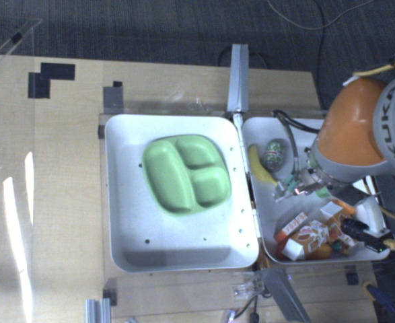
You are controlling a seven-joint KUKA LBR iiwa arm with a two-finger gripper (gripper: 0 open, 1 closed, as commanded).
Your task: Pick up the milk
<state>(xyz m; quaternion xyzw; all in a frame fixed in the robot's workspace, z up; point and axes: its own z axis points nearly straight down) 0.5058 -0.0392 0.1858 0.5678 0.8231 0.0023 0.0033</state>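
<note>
The milk [307,235] looks like the white carton with orange and brown print, lying on its side near the front of the right bin [268,207]. My gripper [296,184] hangs low over the middle of that bin, under the grey and orange wrist [348,136]. It is up and to the left of the carton and apart from it. The wrist hides part of the bin's right side.
Around the milk lie a small white box [332,210] and other packets. A yellow banana-like item [256,165] and a mottled green ball [274,153] sit at the back left of the right bin. The left bin [126,241] holds a green divided plate [186,173].
</note>
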